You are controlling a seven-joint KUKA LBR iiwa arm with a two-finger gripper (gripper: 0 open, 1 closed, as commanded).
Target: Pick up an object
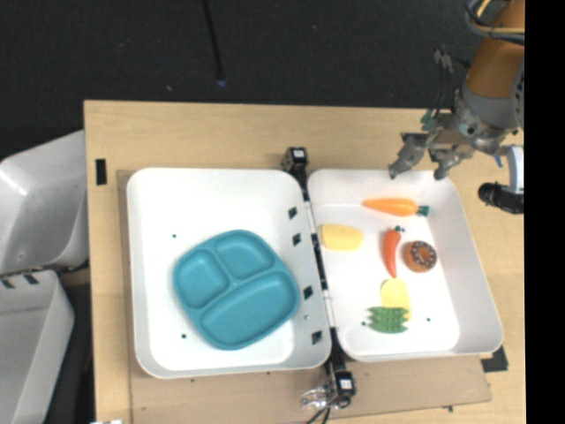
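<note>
The gripper (422, 168) hangs with fingers spread, holding nothing, over the right bin's (468, 316) far edge. A carrot (390, 206) lies just inside that edge.

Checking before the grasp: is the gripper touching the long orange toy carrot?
Apart. The camera view shows bare white bin floor between the gripper and the long orange toy carrot.

glossy white plastic bins (212, 184) on a matt pale wood bench (265, 131), smooth teal plastic plate (234, 288).
</note>
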